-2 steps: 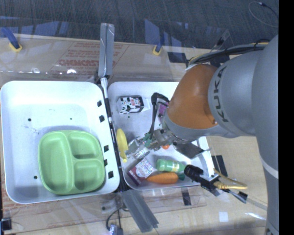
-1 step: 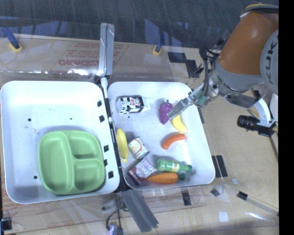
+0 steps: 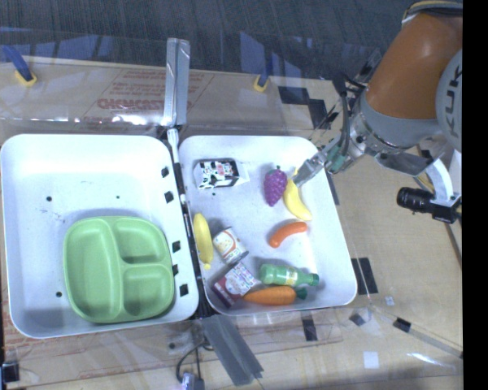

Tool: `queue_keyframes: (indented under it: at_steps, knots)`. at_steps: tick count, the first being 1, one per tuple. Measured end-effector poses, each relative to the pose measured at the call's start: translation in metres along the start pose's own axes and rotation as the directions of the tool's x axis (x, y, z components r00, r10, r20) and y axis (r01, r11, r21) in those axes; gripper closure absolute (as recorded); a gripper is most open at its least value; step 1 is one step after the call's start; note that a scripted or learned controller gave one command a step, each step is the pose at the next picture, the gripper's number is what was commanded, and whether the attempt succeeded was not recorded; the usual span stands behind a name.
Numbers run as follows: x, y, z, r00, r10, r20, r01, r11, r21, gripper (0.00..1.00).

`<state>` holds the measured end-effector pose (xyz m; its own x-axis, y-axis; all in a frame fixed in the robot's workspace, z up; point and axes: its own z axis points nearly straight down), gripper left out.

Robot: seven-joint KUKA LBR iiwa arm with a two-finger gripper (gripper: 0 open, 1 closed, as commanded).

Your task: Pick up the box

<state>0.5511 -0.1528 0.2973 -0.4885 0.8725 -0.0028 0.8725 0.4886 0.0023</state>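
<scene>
A black-and-white patterned box lies flat at the upper left of the right bin. A small white and orange carton and a reddish packet lie lower in the same bin. My gripper hangs at the bin's upper right rim, just above the top end of a yellow banana and to the right of the purple grapes. It is well to the right of the patterned box and touches none of the boxes. Nothing is visibly held.
The right bin also holds an orange sausage, a yellow corn-like piece, a green bottle and a carrot. A green divided plate sits in the left bin. A metal divider post stands between the bins.
</scene>
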Motion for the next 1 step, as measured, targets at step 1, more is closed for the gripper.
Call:
queue_keyframes:
  at_steps: [1]
  knots:
    - [-0.0703, 0.0262, -0.1172, 0.978, 0.208, 0.0, -0.208, 0.978, 0.001, 1.0]
